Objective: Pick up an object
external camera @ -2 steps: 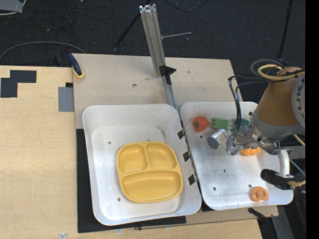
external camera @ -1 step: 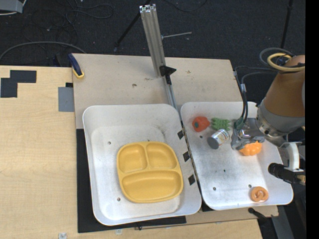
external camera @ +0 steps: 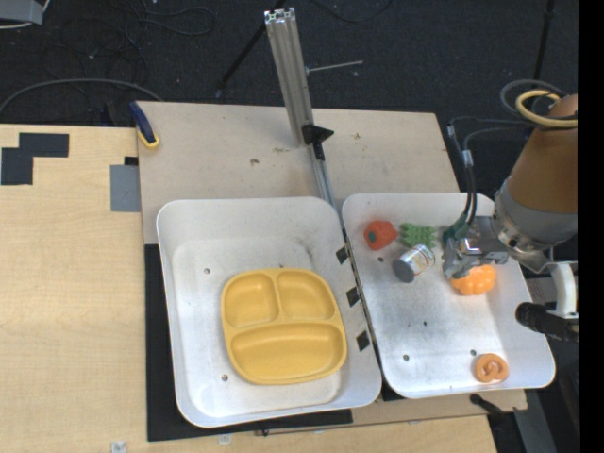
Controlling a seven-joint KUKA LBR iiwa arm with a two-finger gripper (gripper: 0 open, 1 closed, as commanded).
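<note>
In the right bin [external camera: 444, 361], the gripper [external camera: 464, 256] is lowered onto an orange object [external camera: 475, 280]; whether that object is gripped cannot be told. Just beside it, a grey can [external camera: 413, 261], a green piece [external camera: 416, 233] and a red object [external camera: 380, 234] are clustered. An orange ring [external camera: 489, 368] is seen near the front corner. A yellow divided plate [external camera: 282, 325] is held in the left bin [external camera: 189, 281].
</note>
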